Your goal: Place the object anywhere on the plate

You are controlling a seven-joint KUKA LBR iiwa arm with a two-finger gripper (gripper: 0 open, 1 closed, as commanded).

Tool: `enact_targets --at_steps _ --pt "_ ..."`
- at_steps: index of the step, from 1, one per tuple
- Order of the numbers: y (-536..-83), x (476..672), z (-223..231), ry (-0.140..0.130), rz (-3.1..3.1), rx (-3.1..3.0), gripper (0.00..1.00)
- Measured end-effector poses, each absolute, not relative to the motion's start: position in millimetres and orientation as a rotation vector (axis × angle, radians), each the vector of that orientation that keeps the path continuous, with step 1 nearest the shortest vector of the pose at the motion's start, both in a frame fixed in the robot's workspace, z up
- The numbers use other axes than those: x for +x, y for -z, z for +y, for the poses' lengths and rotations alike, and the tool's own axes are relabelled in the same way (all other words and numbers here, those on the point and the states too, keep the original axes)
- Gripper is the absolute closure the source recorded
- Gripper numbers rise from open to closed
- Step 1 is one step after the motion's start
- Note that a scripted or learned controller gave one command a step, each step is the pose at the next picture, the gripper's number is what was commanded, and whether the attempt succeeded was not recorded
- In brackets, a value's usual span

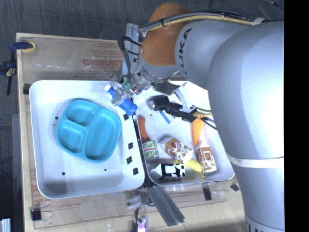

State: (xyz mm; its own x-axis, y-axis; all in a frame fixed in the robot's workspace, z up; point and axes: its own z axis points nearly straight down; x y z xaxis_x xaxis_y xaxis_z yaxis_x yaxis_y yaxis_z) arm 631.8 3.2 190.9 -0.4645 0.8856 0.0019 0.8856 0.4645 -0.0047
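Item: gripper (126, 87), at the far end of the rim shared by the two bins, under the arm's (231, 81) orange band; whether it was open or closed could not be told, nor whether it had hold of anything. Item: small blue object (127, 105), directly below the gripper and touching or nearly touching it, over the shared rim, just beside the upper right edge of the plate and not on it; its shape was hard to make out, and a pale blue-and-white piece (113, 92) lay beside it to the left. Item: blue divided plate (89, 129), three compartments, nothing in them, resting in the left bin (48, 178). Item: right bin (159, 129), upper part hidden by the arm, holding an orange carrot (197, 132), a reddish-brown stick (142, 128) along the shared rim, a green-labelled can (150, 150), a printed packet (177, 150), a yellow piece (193, 166), a brown carton (206, 159) and a black-and-white item (171, 170), the last too small to identify.
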Motion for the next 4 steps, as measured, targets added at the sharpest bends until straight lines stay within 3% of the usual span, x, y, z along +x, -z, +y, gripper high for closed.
enact_targets --at_steps 1,2,3,4 --pt "-191 631.9 3 -0.005 -2.685 -1.625 0.0" --pt "-201 632.3 2 -0.007 -2.686 -1.621 1.0" --pt "-192 630.5 91 -0.002 -2.468 -1.942 1.0" --pt "-226 608.8 206 -0.004 -2.554 -1.826 1.0"
